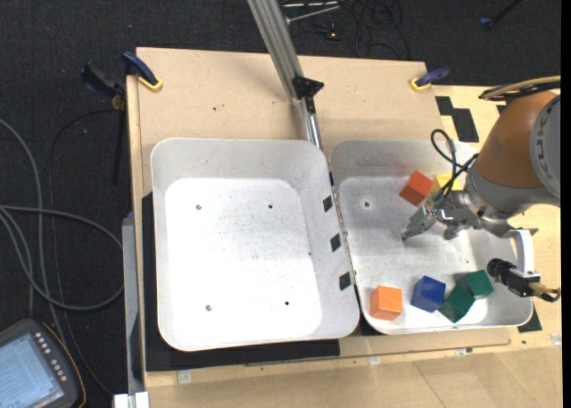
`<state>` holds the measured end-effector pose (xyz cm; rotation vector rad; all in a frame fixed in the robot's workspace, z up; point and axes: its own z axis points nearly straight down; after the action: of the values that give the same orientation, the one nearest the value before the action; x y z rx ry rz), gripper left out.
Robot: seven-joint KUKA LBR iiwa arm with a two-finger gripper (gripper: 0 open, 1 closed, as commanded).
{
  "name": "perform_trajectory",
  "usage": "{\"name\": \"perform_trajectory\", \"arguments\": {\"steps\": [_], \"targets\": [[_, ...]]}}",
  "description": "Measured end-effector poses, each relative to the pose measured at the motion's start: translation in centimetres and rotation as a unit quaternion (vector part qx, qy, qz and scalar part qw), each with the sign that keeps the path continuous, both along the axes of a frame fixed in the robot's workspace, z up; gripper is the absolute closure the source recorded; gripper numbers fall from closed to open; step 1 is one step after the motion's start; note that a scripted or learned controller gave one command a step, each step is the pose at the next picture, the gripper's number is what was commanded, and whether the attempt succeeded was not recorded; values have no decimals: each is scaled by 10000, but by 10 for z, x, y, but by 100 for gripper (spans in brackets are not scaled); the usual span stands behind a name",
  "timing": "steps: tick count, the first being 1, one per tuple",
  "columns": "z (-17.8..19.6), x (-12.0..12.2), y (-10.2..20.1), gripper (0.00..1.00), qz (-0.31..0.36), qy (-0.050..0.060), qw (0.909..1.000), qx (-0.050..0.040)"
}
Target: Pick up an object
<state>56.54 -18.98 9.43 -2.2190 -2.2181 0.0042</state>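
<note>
Coloured blocks (430, 293) in right bin (375, 179)

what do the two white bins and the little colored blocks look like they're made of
Left bin and right bin: probably molded plastic, matte, with rounded rims and speckled floors. Orange block and blue block: flat, uniform color with crisp edges, possibly foam or painted wood; I can't tell which.

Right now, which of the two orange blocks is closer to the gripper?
The upper orange block, just up-left of the gripper. The other orange block lies by the bin's near edge, beside the blue block.
</note>
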Motion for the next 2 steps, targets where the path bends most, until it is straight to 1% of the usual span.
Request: {"name": "perform_trajectory", "arguments": {"steps": [1,2], "targets": [[13,2,-1,100,-2,-35,10000,-11],[56,0,0,100,8,-48,10000,-15]]}}
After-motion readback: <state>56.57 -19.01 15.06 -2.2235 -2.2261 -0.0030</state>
